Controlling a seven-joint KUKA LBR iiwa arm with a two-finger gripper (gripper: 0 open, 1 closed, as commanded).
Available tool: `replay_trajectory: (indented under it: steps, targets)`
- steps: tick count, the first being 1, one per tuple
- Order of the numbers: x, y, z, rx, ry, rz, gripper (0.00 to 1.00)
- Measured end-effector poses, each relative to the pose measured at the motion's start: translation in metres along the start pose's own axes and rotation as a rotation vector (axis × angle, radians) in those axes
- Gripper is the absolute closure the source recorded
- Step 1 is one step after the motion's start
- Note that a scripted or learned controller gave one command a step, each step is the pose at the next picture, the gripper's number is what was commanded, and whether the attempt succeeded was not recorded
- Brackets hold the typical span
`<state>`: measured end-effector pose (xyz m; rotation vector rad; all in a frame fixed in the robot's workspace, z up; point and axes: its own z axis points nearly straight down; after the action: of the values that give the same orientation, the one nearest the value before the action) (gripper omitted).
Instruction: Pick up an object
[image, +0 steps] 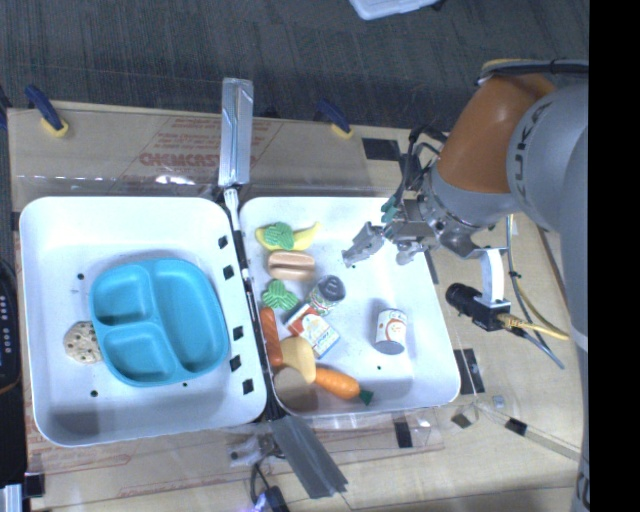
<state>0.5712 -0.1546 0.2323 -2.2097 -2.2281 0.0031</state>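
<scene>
The right bin (425, 300) holds several toy foods along its left side. They include a yellow and green piece (283, 236), a hot dog (291, 264), a green leafy piece (279, 296), a dark-topped can (327, 291), a red and white carton (315, 331), a potato (297, 354) and a carrot (339, 382). A white can (391, 330) stands apart near the bin's right side. My gripper (380, 252) hovers over the upper right part of this bin, above the white can, open with nothing between its fingers.
The left bin (50, 230) holds a blue divided tray (158, 320) with a cookie (80, 342) beside its left edge. A metal bar (235, 130) stands at the back where the two bins meet. The arm comes in over the right bin's right rim.
</scene>
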Motion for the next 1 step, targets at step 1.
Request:
replay_trajectory:
  steps: [1]
  targets:
    - [-0.0377, -0.0227, 0.1040, -0.028, -0.004, 0.100, 0.00]
